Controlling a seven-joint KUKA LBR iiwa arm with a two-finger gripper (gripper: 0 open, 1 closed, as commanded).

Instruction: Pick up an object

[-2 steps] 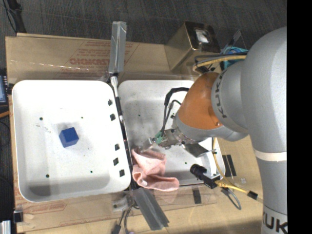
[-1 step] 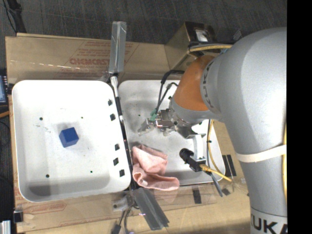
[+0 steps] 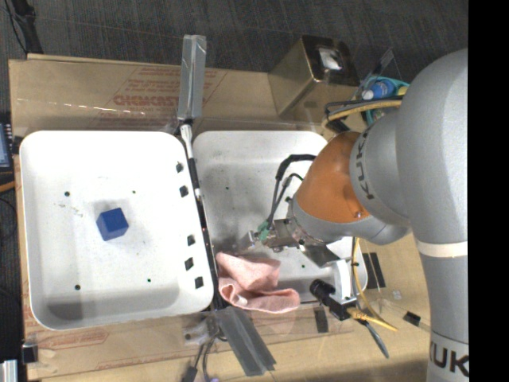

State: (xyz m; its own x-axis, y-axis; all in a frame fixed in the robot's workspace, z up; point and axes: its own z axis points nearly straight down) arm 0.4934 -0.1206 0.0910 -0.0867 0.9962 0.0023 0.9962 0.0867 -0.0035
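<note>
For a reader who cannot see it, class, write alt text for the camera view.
A grey robot arm with an orange band reaches from the right into the right white bin, its claw low just above a crumpled pink cloth. A blue cube sits alone in the left white bin.

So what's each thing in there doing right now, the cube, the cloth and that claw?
Small blue cube: resting alone on the floor of the left white bin, untouched.
Crumpled pink cloth: lying bunched at the near edge of the right white bin, not lifted.
Claw: low in the right bin, just above the cloth.
</note>
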